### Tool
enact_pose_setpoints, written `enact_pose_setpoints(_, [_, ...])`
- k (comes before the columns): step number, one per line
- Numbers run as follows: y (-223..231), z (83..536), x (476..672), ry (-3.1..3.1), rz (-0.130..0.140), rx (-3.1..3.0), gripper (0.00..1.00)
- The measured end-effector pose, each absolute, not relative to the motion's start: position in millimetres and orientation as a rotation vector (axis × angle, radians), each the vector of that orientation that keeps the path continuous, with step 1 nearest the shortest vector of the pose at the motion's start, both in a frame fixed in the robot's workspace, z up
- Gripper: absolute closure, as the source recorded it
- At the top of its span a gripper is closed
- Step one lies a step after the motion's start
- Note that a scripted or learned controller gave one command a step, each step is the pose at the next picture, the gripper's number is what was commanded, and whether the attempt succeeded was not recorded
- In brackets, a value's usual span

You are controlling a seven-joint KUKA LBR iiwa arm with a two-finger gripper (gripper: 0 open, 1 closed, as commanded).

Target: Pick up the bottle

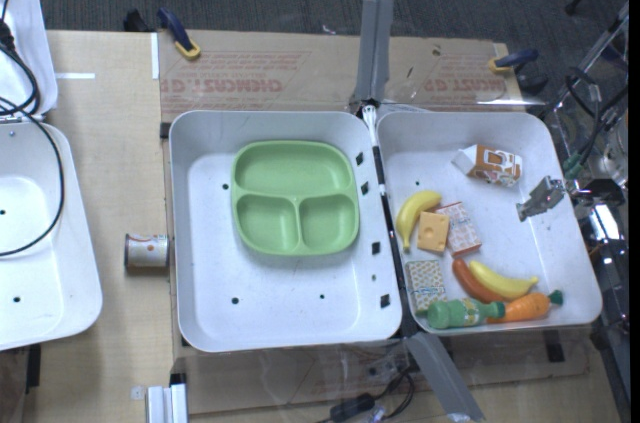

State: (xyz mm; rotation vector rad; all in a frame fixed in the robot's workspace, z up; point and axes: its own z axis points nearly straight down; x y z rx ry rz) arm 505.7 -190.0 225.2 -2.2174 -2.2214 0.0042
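The bottle (pixel 463 313) is green with a yellow label and lies on its side along the front wall of the right bin (pixel 520 126). An orange carrot (pixel 522 307) touches its right end. My gripper (pixel 540 198) hangs over the right part of this bin, up and to the right of the bottle and well apart from it, with nothing seen in it.
Around the bottle lie a red sausage (pixel 473 281), a yellow banana (pixel 502 280) and a checked cracker (pixel 425 282). Further back are a cheese wedge (pixel 433 232), a second banana (pixel 413 211) and a small carton (pixel 494 164). The left bin (pixel 200 251) holds a green divided plate (pixel 295 197).
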Motion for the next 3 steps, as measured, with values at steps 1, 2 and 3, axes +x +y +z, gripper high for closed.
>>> enact_pose_setpoints(1, [-136,100,481.1,-2.161,0.004,-2.275,0.0])
enact_pose_setpoints(2, [-111,96,492.1,-2.692,0.009,-1.66,0.0])
enact_pose_setpoints(3, [-3,191,513.7,-2.816,0.001,-1.393,0.0])
